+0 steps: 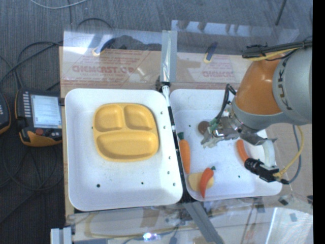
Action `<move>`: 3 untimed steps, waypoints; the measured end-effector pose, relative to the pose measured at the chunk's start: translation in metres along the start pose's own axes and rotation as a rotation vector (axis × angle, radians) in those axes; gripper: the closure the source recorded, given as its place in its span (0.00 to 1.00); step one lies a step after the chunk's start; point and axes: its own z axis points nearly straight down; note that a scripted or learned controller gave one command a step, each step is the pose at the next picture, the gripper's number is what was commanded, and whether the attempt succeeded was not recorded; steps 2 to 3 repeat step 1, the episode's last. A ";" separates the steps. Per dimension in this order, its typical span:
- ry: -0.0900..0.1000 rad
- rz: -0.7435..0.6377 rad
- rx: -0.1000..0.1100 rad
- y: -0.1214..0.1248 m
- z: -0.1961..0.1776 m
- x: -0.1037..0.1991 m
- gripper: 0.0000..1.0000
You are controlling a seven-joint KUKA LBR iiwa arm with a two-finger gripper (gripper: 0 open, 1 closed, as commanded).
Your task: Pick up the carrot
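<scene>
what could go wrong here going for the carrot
The carrot lies tight against the right bin's left wall, so the tool may have little room on that side. Other orange pieces sit nearby, one at the front and one under the arm, so a grab might land on the wrong one.

- The one camera sits fixed above the bench (pixel 66 75), looking down at a slant.
- It stands far enough off to take in both the left bin (pixel 76 187) and the right bin (pixel 193 100), plus floor beyond the bench.
- The arm (pixel 269 90) enters from the bench's right side.
</scene>
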 end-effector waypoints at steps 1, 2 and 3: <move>0.001 -0.331 0.000 -0.012 0.000 0.058 1.00; 0.001 -0.331 0.000 -0.012 0.000 0.058 1.00; 0.001 -0.331 0.000 -0.012 0.000 0.058 1.00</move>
